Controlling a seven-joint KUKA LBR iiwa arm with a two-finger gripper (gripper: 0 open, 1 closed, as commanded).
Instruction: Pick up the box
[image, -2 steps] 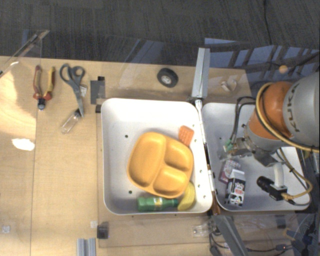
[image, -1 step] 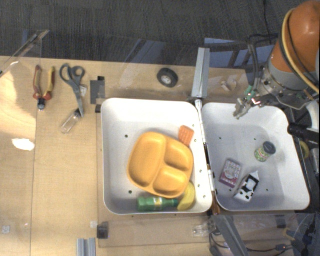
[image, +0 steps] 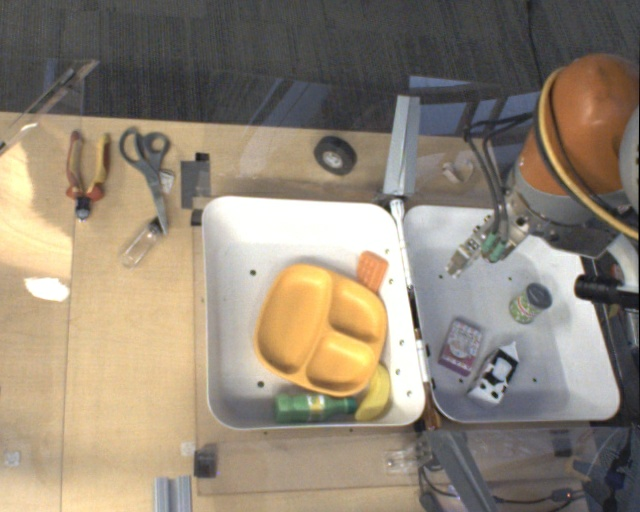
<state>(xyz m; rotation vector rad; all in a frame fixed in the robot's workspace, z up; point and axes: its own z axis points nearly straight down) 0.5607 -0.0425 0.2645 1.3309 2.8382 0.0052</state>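
- The arm (image: 590, 130) comes in from the right of the view; its orange band and grey wrist hang over the upper right part of the right bin (image: 440, 230).
- The gripper (image: 480, 245) is below and to the left of the wrist, over the upper left area of the right bin. Thin metal and green parts point down and to the left. I cannot tell how it stands, because the parts are too small and overlap. Nothing is visible in it.
- The box (image: 462, 346) lies flat on the floor of the same bin, toward the near edge from the gripper and only a little to the left. It is clearly apart from the gripper, with bare white floor between them.
- In my judgement the coming move depends on this: the gripper must travel toward the near edge of the bin and then go down on the box.
- The long axis of the box runs roughly from the far side to the near side, slightly tilted.
- The box looks small and flat, pale purple-pink with a printed face. The print is too small to read.
- Just beside the box on the right lies a black and white object (image: 496, 375), near it but apparently not touching.
- A small can (image: 528, 303) with a dark lid stands further right and up.
- The left bin (image: 230, 300) holds a yellow divided tray (image: 322, 328), a green bottle (image: 312, 405) and an orange piece (image: 372, 268).
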